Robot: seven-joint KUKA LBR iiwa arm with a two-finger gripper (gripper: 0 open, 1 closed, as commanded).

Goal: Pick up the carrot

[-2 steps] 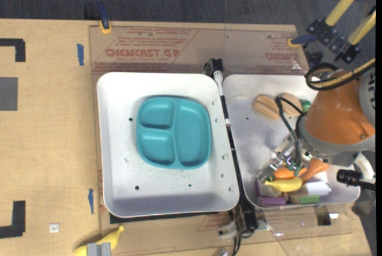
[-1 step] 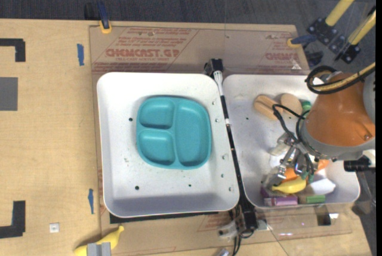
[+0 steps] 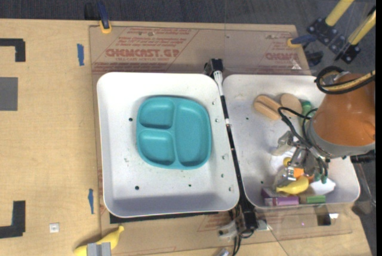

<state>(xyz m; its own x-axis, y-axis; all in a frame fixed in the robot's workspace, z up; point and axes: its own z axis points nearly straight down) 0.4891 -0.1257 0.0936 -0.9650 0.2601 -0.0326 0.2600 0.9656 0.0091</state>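
Camera view, looking down at a slant on a tabletop point(image 3: 48, 147) with two white bins side by side. Left bin point(image 3: 113, 129) holds a teal divided plate point(image 3: 175, 132). Right bin point(image 3: 250, 91) holds the clutter: two tan bread-like pieces point(image 3: 276, 105) toward the back, a green item point(image 3: 307, 108) beside them, and at the front a yellow banana point(image 3: 293, 187) lying over a purple piece point(image 3: 280, 201) and a green piece point(image 3: 315, 197).

Arm point(image 3: 346, 117) comes in from the right, orange band over the right bin. Pincer point(image 3: 298, 162) hangs low over the front pile; whether it is spread or closed, cannot tell, as cables and wrist crowd it.

Carrot point(image 3: 290, 172): a small orange bit just above the banana, right below the pincer, most of it hidden. Identification is tentative. No sign it is gripped.

Handling, as a judgement: likely a light plastic toy, stiff, smooth and a little slippery, tapered, so it could squirt out of a pinch near the tip. Best taken across the thick middle, fingers either side of its long axis. Neighbours touch it; the banana may get nudged or caught with it.

Writing: red print on the cardboard sheet point(image 3: 179, 46) behind the bins reads roughly "CHEMCAST GP", upside down; same print repeats at right, partly cut off.
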